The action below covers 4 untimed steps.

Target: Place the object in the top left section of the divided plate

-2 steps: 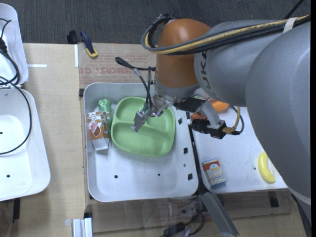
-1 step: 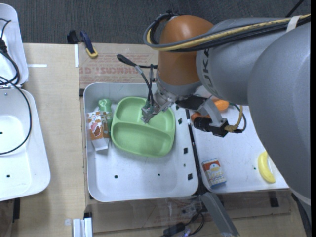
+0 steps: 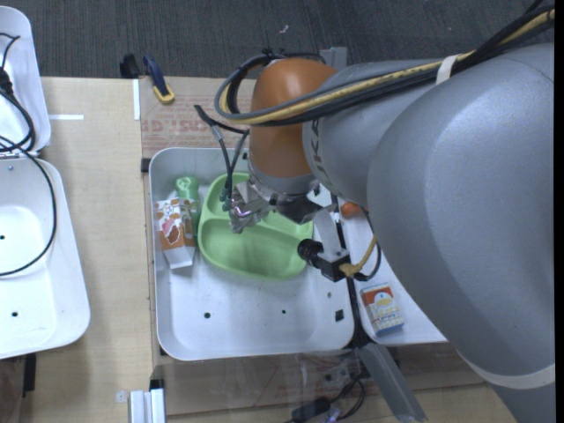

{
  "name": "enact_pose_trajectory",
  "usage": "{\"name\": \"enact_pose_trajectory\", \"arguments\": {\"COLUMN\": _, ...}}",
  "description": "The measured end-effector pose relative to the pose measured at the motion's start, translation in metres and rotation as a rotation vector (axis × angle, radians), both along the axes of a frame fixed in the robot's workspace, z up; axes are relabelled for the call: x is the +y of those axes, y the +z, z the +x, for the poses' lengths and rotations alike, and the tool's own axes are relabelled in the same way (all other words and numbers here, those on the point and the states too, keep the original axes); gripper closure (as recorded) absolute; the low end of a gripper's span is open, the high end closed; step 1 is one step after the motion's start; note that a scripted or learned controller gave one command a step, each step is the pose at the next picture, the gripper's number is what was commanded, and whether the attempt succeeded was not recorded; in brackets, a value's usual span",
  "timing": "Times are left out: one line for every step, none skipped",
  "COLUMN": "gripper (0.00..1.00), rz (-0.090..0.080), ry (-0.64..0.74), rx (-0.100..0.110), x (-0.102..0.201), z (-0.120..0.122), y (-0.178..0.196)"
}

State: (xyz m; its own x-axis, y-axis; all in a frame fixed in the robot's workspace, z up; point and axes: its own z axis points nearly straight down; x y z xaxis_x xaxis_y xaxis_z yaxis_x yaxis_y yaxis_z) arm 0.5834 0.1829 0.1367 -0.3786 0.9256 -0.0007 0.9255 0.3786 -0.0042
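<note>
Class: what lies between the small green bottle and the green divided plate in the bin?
In the camera view, nothing: a bare strip of white bin floor separates the green bottle from the green divided plate.

a robotics lab is indicated: a grey industrial arm [image 3: 458, 192] with bundled cables [image 3: 352, 77] is mounted over a wooden bench [image 3: 97, 139], white bins [image 3: 167, 324] are laid out on it, dark carpet [image 3: 264, 16] is seen behind.
</note>
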Motion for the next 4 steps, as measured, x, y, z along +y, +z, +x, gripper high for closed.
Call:
{"name": "enact_pose_trajectory", "arguments": {"gripper": 1.0, "rz": 0.0, "ry": 0.06, "rx": -0.004, "x": -0.021, "z": 0.04, "y": 0.054}}
{"name": "enact_pose_trajectory", "arguments": {"gripper": 1.0, "rz": 0.0, "ry": 0.003, "rx": -0.005, "x": -0.087, "z": 0.062, "y": 0.135}}
{"name": "enact_pose_trajectory", "arguments": {"gripper": 1.0, "rz": 0.0, "ry": 0.03, "rx": 0.0, "x": -0.031, "z": 0.008, "y": 0.081}}
{"name": "enact_pose_trajectory", "arguments": {"gripper": 1.0, "rz": 0.0, "ry": 0.269, "rx": -0.005, "x": -0.124, "z": 0.03, "y": 0.15}}
